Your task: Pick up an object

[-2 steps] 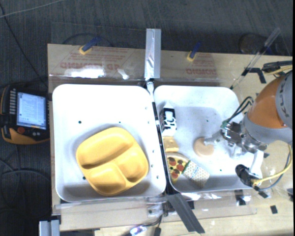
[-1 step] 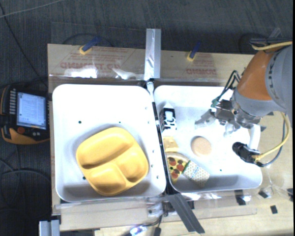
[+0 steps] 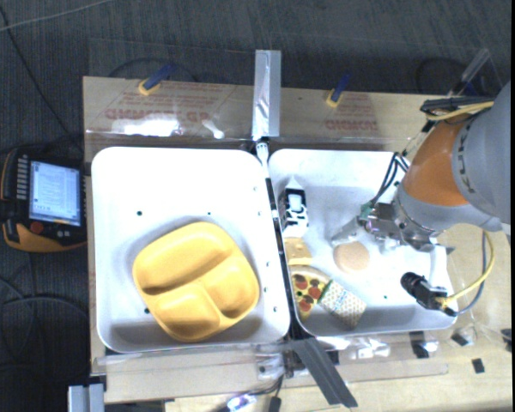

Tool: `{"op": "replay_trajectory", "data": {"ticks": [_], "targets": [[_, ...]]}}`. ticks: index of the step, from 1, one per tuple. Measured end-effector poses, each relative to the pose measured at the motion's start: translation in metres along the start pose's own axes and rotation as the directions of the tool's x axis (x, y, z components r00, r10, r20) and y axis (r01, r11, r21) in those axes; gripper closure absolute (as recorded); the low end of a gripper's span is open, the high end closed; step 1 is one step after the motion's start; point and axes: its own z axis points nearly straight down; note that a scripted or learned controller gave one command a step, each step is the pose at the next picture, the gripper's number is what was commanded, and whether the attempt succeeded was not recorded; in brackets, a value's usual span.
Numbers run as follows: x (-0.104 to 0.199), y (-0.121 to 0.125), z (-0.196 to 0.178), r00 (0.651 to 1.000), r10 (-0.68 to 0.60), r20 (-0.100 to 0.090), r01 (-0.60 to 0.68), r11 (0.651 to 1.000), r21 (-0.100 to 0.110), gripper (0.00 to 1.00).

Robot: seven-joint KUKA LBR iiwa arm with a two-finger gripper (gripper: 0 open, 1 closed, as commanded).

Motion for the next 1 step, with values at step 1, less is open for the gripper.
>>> {"op": "replay_trajectory", "data": {"ticks": [1], "targets": [[0.0317, -0.0381, -0.0011, 1.0, -0.028, 0.005, 0.028, 1.0, -0.006, 0.0]]}}
